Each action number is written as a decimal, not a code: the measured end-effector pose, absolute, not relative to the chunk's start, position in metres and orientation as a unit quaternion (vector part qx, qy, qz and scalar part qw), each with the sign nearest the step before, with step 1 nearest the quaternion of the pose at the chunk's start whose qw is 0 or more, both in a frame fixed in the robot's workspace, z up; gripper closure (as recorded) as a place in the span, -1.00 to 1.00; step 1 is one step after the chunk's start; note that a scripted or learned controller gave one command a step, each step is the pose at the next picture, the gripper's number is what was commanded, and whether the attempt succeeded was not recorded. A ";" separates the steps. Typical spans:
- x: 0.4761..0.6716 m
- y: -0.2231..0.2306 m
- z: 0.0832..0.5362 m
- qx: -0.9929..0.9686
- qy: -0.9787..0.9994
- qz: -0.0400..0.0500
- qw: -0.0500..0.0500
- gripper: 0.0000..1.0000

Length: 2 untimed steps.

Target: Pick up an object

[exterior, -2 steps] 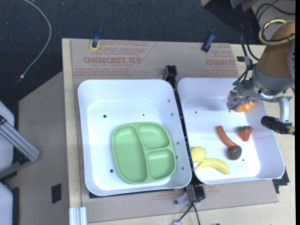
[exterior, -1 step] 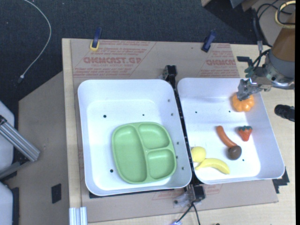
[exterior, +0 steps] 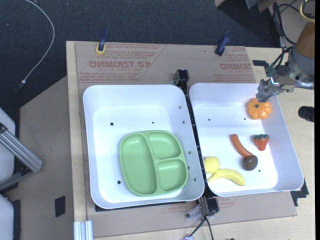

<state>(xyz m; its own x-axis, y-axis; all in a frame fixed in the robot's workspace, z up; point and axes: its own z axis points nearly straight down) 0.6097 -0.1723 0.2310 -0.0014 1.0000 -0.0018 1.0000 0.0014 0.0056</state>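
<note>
Looks like it's lining up on the orange pumpkin at upper right, gripper just above it, can't tell how open, next it needs to drop and close.

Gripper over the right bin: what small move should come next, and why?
Probably a short descent. The gripper hangs just above the orange toy pumpkin at the far side of the right bin, with nothing seen between its fingers, so lowering around the pumpkin should come before closing.

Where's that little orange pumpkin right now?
The pumpkin sits in the right bin, near its far right corner, directly under the gripper, with the strawberry nearer the camera.
</note>
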 end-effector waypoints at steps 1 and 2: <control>0.593 -0.131 0.236 0.706 0.709 0.000 -0.001 1.00; 0.563 -0.080 0.240 0.705 0.709 0.000 -0.002 1.00</control>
<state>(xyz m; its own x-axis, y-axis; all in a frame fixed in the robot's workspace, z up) 0.5632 -0.0803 0.2398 -0.0052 1.0000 0.0029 1.0000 0.0052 -0.0025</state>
